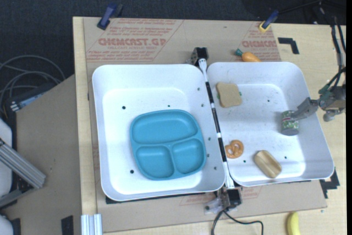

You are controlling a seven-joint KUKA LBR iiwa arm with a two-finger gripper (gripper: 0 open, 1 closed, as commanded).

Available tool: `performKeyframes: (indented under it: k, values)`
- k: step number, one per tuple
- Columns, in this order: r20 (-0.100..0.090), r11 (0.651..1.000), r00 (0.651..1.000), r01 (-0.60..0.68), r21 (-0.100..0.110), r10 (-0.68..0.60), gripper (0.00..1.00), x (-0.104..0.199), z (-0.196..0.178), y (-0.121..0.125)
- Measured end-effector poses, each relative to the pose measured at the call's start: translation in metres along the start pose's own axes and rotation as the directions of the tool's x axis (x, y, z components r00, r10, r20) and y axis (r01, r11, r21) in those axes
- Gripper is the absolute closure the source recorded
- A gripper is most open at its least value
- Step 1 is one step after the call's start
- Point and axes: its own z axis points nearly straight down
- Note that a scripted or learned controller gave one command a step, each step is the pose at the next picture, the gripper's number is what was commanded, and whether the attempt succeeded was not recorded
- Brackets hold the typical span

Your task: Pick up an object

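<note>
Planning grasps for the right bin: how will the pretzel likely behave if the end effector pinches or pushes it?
The pretzel lies flat on the bin floor, so it would likely slide rather than roll. It looks small and thin with open loops, so probably light. Lying so low, it may be hard to pinch and could slip out.

A teal plastic three-compartment plate (167, 143) lies in the left shallow white bin (110, 85), lower centre of the frame. On the brown cardboard-covered surface (137, 38), a blue clamp (109, 15) sits at the upper left corner and a yellow-and-blue clamp (269, 21) at the upper right. A yellow banana-like piece (293, 224) lies at the bottom right. Grey cables (25, 82) coil at the left edge.
</note>
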Motion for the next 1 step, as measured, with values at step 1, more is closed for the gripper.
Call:
performKeyframes:
  k: [1]
  values:
    - [-0.001,1.000,1.000,0.000,0.003,0.000,0.00,-0.0281,0.1160,0.0485]
